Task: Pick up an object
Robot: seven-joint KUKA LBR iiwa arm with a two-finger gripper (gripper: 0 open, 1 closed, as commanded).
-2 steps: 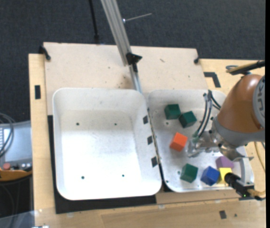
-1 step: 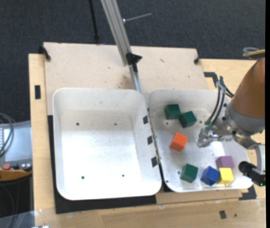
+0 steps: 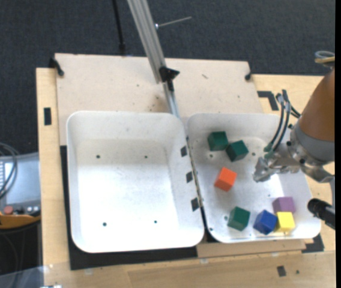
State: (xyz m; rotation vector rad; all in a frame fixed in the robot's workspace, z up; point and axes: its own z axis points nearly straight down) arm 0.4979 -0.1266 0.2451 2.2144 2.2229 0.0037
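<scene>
Below the claw (image 3: 263,171), a green cube (image 3: 239,218), blue cube (image 3: 266,221) and yellow cube (image 3: 286,221) line the right bin's (image 3: 251,125) near rim. An orange cube (image 3: 225,178) sits just left of the claw, bare floor between; whether the claw is clenched or released, I cannot tell

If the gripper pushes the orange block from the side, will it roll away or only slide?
The orange block shows flat faces and sharp edges, so it would probably slide or turn rather than roll. It looks solid and stiff, likely keeping its shape when squeezed. It stands apart from the green blocks on the smooth bin floor, so it may skid easily.
</scene>
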